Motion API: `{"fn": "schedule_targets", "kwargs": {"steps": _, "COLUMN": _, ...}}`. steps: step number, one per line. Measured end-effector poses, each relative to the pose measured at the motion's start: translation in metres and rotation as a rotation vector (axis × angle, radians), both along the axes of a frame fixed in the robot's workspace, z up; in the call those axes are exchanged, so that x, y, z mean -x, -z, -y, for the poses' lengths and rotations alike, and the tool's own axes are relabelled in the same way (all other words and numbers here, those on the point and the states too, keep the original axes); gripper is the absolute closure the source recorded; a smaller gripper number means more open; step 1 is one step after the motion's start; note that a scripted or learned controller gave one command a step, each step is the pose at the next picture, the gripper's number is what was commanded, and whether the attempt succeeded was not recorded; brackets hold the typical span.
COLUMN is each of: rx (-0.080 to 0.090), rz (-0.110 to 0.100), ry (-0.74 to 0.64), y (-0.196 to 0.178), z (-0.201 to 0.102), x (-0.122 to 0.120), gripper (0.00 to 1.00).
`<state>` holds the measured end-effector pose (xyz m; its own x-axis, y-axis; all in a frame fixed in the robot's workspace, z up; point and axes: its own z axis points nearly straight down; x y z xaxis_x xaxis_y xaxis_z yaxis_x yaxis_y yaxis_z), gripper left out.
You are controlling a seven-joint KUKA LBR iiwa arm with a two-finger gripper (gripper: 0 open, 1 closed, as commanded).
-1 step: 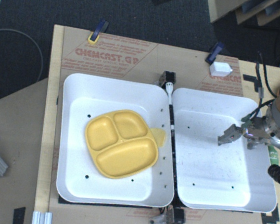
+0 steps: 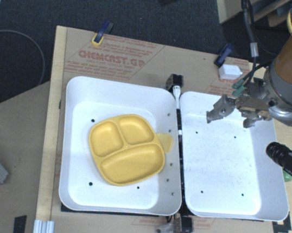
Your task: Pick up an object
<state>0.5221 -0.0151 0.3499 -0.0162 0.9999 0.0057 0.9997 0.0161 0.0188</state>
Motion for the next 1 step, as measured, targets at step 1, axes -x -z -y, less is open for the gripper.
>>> {"fn": "schedule_targets", "kwargs": {"steps": 1, "rx": 0.003, "rz": -0.005, "ry": 0.013, "y": -0.1119, "z": -0.0263, "x": 0.0424, "gripper": 0.0}}
